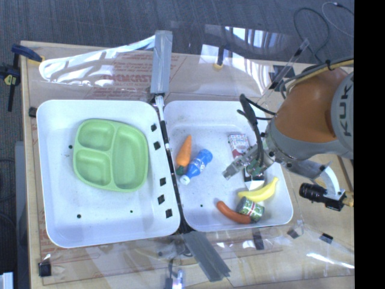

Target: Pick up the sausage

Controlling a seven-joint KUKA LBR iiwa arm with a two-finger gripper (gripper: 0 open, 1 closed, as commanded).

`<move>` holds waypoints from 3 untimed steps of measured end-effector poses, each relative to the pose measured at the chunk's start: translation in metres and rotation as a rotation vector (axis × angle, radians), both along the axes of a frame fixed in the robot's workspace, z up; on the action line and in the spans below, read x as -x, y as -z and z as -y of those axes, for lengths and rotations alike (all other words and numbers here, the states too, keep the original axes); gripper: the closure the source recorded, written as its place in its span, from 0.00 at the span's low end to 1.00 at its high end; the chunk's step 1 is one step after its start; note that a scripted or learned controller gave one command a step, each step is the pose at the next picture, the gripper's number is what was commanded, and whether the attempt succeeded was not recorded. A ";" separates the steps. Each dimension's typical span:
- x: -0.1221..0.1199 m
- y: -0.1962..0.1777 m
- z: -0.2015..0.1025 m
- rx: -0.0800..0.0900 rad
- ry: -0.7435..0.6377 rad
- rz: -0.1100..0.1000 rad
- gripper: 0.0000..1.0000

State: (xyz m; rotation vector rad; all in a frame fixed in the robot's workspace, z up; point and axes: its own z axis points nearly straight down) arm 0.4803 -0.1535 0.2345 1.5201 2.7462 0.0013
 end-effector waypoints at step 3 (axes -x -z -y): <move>-0.011 0.095 0.030 -0.001 -0.277 -0.006 0.00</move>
